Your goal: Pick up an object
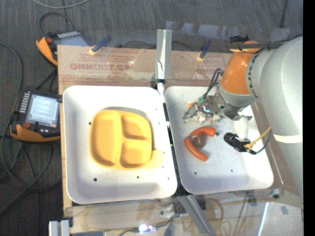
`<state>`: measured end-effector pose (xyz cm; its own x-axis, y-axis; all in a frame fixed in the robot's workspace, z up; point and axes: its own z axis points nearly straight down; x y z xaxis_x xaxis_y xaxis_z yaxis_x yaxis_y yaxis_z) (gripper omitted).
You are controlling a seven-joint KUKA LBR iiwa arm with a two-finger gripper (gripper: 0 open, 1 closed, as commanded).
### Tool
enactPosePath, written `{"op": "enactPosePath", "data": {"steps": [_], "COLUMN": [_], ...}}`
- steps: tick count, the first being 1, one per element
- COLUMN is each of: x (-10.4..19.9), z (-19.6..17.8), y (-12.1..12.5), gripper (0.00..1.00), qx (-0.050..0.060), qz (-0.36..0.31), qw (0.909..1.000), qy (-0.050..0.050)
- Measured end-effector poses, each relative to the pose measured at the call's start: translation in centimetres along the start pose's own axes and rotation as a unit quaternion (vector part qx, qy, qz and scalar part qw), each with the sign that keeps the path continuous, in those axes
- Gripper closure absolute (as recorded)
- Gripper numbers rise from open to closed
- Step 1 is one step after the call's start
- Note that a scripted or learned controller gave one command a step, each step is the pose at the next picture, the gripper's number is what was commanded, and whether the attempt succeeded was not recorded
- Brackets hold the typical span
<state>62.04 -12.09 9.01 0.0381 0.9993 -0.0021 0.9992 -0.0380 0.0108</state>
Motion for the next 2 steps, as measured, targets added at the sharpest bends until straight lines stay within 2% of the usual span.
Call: {"op": "enactPosePath", "data": {"steps": [1,2], "x": [-0.1,-0.8], "z": [-0.7,-13.0], "y": [-0.2,2.0], "gripper": [1.00,1.00], "qx": [0.004,0.006], "qz": [-0.001,-0.056], "qw": [1.0000,0.9984], "qy": [-0.001,0.000]}}
